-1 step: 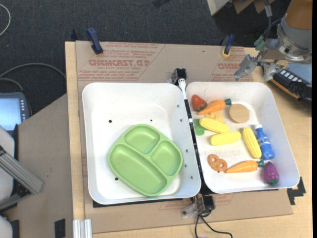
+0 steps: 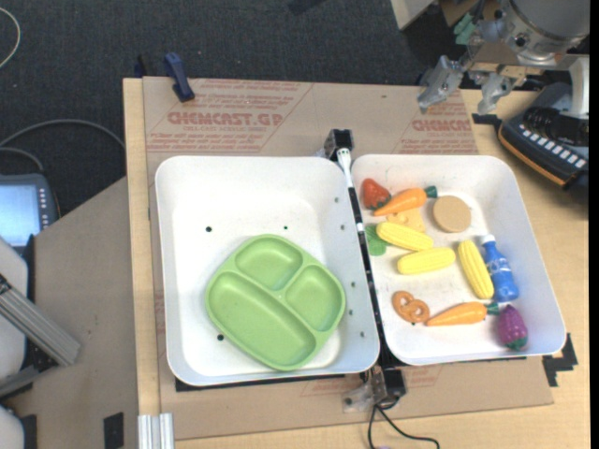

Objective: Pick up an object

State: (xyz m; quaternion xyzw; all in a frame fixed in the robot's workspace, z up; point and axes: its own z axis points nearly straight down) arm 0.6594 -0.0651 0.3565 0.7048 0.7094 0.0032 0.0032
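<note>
At the far left, at nine o'clock on the bench, sits my shallow white left bin (image 2: 178,251). In its lower half, toward six o'clock, lies a pale green plastic plate with three compartments (image 2: 276,299), flat on the bin floor and tilted a little askew.

Moving right, across the black hinge where the two bins meet, comes the shallow white right bin (image 2: 524,213), crowded with toy food. At its eleven o'clock corner a small red strawberry-like piece (image 2: 375,193) touches an orange carrot with a green top (image 2: 402,201). Just below them lie two yellow corn cobs (image 2: 404,237) (image 2: 425,261), near each other, with a small green piece (image 2: 374,246) at their left. At one o'clock rests a tan round cookie (image 2: 453,214). A third yellow corn cob (image 2: 474,268) stands lengthwise beside a blue and white bottle (image 2: 497,271). Toward six o'clock a brown pretzel (image 2: 409,305) lies next to a second orange carrot (image 2: 459,314), and a purple grape cluster (image 2: 510,326) sits at five o'clock.

My claw (image 2: 463,75) hangs at one o'clock, above the cardboard beyond the right bin, well apart from every toy. Its fingers (image 2: 436,84) look spread apart with nothing between them, though the view is soft there.
</note>
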